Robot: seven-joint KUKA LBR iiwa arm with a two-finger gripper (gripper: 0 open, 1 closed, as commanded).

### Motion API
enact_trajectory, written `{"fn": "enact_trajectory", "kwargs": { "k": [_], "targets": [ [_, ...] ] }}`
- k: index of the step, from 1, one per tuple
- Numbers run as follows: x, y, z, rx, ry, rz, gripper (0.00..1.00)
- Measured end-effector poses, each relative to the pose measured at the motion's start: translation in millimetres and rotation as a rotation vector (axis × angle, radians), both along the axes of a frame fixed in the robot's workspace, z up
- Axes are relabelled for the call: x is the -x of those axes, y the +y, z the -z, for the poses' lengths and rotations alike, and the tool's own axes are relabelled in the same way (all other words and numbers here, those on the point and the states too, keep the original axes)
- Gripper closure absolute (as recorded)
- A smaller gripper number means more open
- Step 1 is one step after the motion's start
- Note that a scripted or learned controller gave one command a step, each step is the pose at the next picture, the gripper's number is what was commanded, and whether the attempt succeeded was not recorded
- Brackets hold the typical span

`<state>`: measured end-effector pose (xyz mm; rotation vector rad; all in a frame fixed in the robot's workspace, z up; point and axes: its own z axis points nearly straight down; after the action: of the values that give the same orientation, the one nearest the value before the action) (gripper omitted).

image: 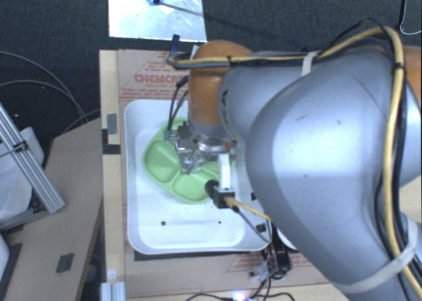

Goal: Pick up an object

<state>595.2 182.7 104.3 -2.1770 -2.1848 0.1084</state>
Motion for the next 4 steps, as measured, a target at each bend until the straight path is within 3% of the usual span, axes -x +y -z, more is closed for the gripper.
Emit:
{"fn": "enact_trajectory", "kwargs": {
  "k": [1, 2, 3, 4],
  "targets": [
    [113.1, 40.1, -151.8, -0.018, -0.092, -0.008, 1.00],
    [10.1, 50.0, -440.4, -0.017, -0.110, -0.002, 1.00],
    [59.3, 51.6, -410.5, -0.011, -0.087, -0.003, 1.00],
    [44.7, -16.6, -325.1, -0.007, -0.083, 0.010, 1.00]
  ]
}}
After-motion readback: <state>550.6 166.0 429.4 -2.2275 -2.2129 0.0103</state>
